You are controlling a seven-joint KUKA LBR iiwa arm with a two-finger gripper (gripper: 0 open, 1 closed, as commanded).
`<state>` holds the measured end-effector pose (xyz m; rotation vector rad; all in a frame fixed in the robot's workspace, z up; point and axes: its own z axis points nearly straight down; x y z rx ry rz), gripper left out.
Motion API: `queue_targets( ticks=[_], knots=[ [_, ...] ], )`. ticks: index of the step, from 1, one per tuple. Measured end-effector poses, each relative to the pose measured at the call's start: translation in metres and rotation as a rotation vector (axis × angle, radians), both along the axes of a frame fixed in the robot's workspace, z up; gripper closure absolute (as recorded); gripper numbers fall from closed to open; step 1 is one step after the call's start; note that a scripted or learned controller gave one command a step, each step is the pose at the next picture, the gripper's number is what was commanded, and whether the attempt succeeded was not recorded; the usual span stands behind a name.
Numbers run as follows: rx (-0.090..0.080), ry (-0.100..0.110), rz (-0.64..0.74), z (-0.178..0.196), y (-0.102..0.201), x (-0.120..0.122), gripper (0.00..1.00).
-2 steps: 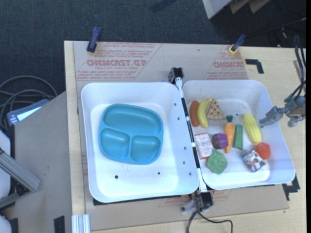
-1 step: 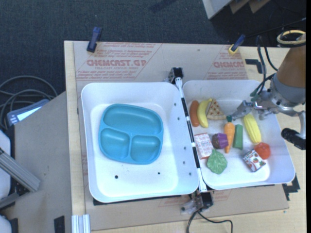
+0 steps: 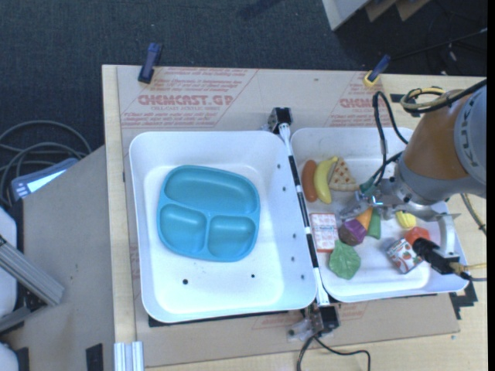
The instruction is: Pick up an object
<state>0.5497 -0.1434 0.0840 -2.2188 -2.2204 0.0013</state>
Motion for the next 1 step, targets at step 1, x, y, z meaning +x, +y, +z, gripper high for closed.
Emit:
queue_targets(
  ticks=[1],
  knots=[
    [-0.002, -0.003, -0.001, 0.0108, -0.0009, 0.0009, 1.0]
  ],
)
